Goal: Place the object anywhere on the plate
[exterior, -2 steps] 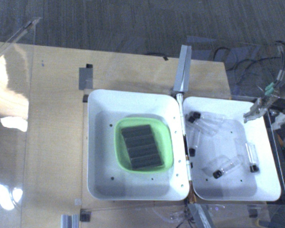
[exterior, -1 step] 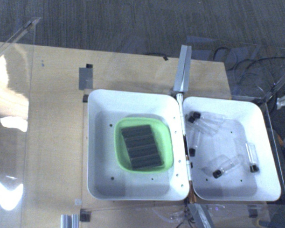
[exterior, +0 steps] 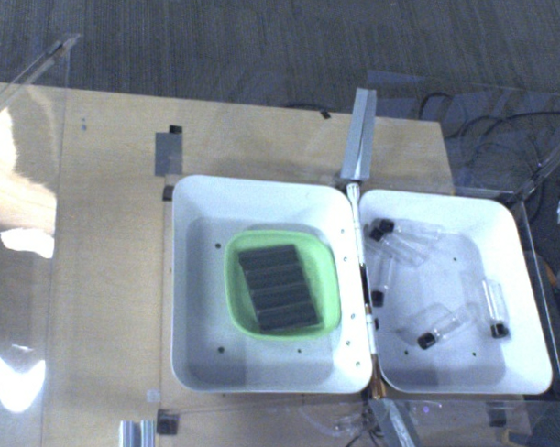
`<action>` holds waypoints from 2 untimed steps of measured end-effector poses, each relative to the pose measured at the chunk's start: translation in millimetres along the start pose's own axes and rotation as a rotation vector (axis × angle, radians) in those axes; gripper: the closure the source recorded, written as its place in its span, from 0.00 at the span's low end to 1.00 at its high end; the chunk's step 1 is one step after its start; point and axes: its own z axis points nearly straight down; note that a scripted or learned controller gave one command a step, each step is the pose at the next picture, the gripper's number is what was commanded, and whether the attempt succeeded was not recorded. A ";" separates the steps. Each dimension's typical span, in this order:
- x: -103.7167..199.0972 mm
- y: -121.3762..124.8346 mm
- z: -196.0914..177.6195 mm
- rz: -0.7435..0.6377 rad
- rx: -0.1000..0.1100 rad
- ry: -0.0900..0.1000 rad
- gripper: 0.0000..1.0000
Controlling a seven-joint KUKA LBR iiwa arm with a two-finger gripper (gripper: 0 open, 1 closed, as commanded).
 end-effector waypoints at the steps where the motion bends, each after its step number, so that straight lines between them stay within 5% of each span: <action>1: 1.5 -2.0 15.8 0.098 0.005 0.001 0.00; 2: -0.1 -0.5 0.4 0.210 0.001 0.000 0.00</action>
